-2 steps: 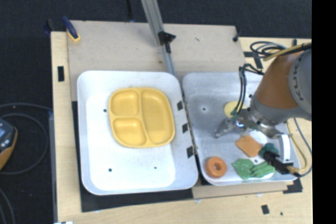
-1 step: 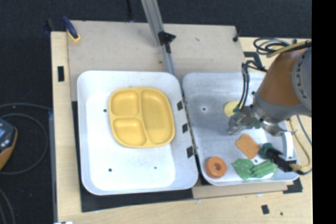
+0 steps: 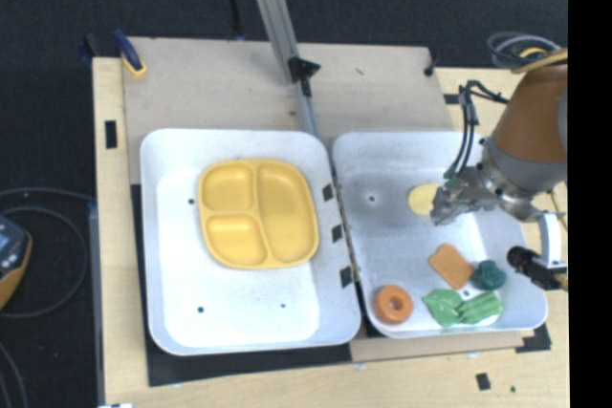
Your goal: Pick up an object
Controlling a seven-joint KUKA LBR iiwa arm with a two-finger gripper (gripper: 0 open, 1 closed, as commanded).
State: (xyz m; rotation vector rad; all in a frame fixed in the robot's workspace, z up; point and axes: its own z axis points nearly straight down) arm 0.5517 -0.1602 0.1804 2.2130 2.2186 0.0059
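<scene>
The right bin (image 3: 382,167) holds a pale yellow rounded object (image 3: 422,199), an orange block (image 3: 450,265), an orange ring (image 3: 393,303), a green leafy toy (image 3: 463,308) and a dark teal object (image 3: 490,276). My gripper (image 3: 448,205) is low in this bin, right beside the yellow object and touching or nearly touching its right side. The arm's orange band (image 3: 534,119) rises above it at the right edge.
The left bin (image 3: 172,301) carries a yellow three-compartment plate (image 3: 258,211). A slanted metal pole (image 3: 273,5) stands behind the bins. Bare bin floor lies in the right bin's left and back parts.
</scene>
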